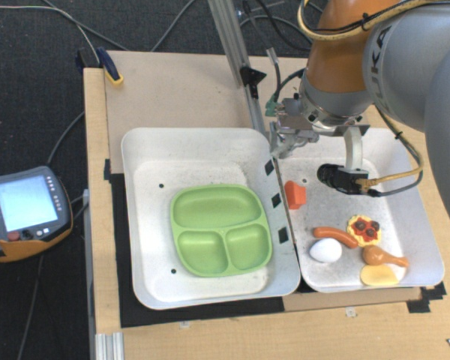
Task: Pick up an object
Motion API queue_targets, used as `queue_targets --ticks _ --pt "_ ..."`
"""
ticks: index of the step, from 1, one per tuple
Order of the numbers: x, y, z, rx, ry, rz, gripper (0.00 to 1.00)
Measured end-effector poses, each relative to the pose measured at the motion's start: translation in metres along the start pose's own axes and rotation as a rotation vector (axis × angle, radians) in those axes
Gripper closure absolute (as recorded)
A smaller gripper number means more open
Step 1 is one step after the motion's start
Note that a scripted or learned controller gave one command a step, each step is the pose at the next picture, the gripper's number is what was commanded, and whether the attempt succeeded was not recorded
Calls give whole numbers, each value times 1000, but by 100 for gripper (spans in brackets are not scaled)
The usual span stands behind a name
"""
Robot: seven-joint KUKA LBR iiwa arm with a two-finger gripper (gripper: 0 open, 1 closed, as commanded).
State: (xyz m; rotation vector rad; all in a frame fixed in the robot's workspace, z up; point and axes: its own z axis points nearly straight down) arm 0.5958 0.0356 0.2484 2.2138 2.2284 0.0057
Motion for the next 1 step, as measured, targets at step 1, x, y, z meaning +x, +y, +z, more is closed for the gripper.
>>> queue_targets --ticks 1 --pt "46 28 0 0 0 1 100"
